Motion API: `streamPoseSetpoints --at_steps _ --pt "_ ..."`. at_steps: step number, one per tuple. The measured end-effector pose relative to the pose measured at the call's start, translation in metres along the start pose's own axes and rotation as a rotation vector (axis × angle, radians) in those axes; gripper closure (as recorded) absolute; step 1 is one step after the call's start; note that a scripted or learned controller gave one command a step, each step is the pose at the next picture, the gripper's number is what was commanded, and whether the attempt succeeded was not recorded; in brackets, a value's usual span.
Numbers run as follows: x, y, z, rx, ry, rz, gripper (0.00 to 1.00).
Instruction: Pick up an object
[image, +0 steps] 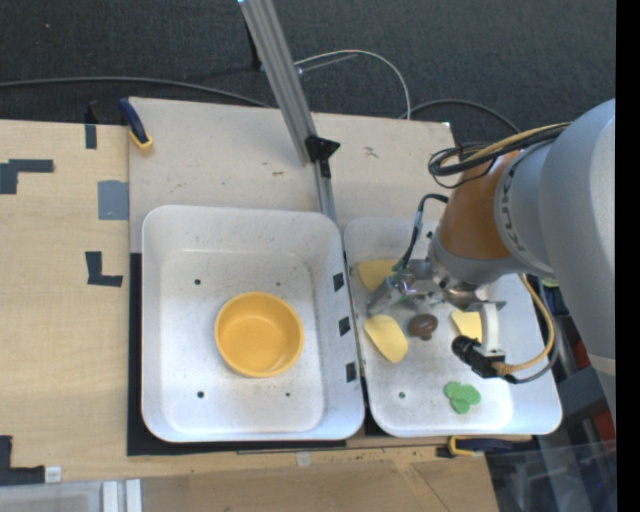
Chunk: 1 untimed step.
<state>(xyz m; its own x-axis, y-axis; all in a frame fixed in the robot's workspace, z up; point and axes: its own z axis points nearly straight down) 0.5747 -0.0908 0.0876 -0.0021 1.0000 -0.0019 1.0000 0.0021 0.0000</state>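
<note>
Gripper (405, 290) hangs low in the right bin (530, 415), yellow piece (386, 339) just below it (grip state unclear). Looks like the reach step; next it needs a clean close.

bins (160, 240): 2 | yellow bowl (259, 333): 1 | yellow pieces (386, 338): 3 | green piece (462, 396): 1 | brown piece (424, 325): 1

Bins (160, 300): white, faint dark specks. Bowl (259, 333), L bin: yellow-orange. R bin: three pale-yellow pieces (386, 338), one brown obj. (424, 325), one green obj. (462, 397) at near side. Arm (540, 200): grey w/ orange band. Bench (50, 250): light wood, grey-blue marks at L.
</note>
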Motion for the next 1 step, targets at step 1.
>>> streamPoseSetpoints --at_steps 1 --pt "0.0008 0.0001 -0.0114 0.001 0.002 -0.001 1.00"
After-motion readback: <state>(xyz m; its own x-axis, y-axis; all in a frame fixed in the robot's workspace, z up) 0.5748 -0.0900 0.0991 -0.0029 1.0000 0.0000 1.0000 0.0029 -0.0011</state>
